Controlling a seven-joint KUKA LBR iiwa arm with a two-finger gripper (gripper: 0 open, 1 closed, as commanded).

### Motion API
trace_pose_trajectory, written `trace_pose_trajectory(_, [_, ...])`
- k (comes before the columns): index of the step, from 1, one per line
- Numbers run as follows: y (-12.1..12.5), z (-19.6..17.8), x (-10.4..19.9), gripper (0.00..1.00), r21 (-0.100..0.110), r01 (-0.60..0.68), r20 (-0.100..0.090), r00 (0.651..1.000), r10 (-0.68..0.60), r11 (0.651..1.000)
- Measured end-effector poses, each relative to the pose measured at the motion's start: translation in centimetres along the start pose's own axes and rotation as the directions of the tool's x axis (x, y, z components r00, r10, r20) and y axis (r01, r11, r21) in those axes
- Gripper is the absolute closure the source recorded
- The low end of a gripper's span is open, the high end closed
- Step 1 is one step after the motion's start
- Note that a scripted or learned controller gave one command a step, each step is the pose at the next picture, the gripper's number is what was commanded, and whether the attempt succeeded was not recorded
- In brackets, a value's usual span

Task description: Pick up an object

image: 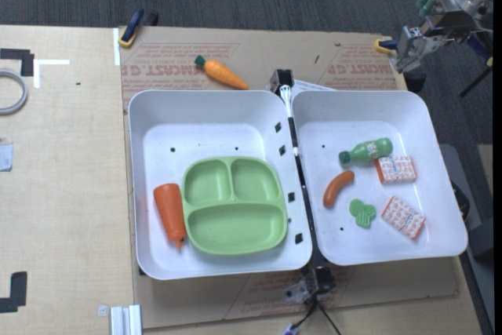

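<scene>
Camera view takes in the whole bench from above. Far left on the bare tabletop lies a grey ring (9, 92), cut off by the frame edge. A blue clamp (132, 27) sits at the upper left corner of the cardboard sheet (329, 67), and a small toy carrot (221, 72) with a green top lies on that cardboard just above the left bin (145, 129).

Inside the left bin, a larger orange toy carrot (169, 213) lies along the left wall, touching the edge of a light green divided plate (234, 205) with three compartments, which fills the bin's lower middle.

The right bin (427, 129) holds the pickable toys, all in its middle and right part. A reddish-orange sausage (338, 188), curved and glossy, lies left of centre. Above it a small green bottle (366, 151) with a white label lies on its side. Just beside the bottle's right end is a red-and-white patterned packet (395, 169); a second packet (403, 216) like it lies lower right, tilted. Between the sausage and that packet sits a flat green leafy piece (362, 213).

The gripper (409, 51) hangs in the upper right of the frame, above the cardboard and beyond the right bin's far corner, well apart from every toy. I cannot tell how its jaws stand from this angle.
</scene>
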State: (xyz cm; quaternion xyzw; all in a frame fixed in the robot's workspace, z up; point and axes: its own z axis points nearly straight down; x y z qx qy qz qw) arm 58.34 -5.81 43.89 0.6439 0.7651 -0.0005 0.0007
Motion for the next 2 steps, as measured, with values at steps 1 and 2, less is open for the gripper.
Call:
trace_pose_trajectory(1, [-1.5, 13.1, 5.0, 1.00, 0.000, 0.236, -0.001, 0.972, -0.236, 0.972])
trace_pose_trajectory(2, [0.1, 2.5, 5.5, 1.00, -0.001, 0.325, 0.000, 0.946, -0.325, 0.946])
